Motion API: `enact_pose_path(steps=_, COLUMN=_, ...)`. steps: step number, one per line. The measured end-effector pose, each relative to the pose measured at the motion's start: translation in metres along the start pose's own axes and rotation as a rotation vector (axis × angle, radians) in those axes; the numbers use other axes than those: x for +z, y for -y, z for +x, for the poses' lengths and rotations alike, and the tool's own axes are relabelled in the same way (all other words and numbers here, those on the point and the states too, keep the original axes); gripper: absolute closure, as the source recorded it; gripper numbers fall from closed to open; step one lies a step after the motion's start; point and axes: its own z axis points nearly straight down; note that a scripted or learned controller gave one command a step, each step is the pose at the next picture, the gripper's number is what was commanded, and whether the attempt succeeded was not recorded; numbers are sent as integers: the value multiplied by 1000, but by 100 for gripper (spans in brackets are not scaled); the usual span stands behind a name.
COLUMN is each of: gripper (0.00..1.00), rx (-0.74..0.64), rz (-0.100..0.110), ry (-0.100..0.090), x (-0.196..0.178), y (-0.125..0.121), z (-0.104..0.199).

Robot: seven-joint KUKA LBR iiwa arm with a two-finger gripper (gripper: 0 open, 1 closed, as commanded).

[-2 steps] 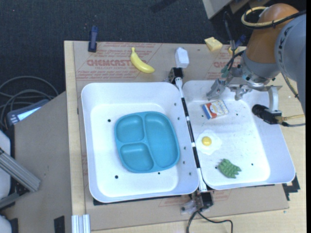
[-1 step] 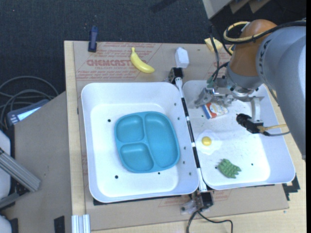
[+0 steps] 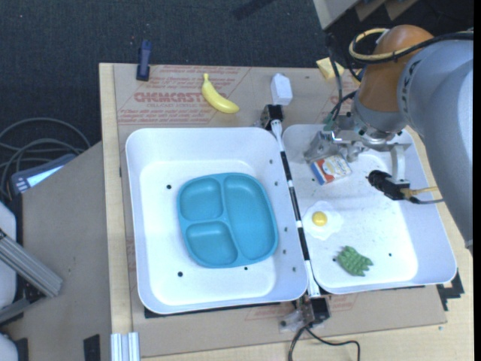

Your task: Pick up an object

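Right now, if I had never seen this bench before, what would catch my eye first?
Probably the bright blue divided plate lying in the left bin, and the big grey arm with its orange band reaching in over the right bin. In that right bin lie a toy fried egg, a green leafy toy and a small red, white and blue packet under the gripper. A yellow banana sits on the board behind the bins.
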Motion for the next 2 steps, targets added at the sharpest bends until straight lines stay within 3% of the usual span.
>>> enact_pose_path(steps=1, gripper=0, rx=0, rz=4, ry=-2, x=1, y=15, z=11)
enact_pose_path(steps=2, gripper=100, rx=0, rz=3, ry=-1, x=-9, y=14, z=11)
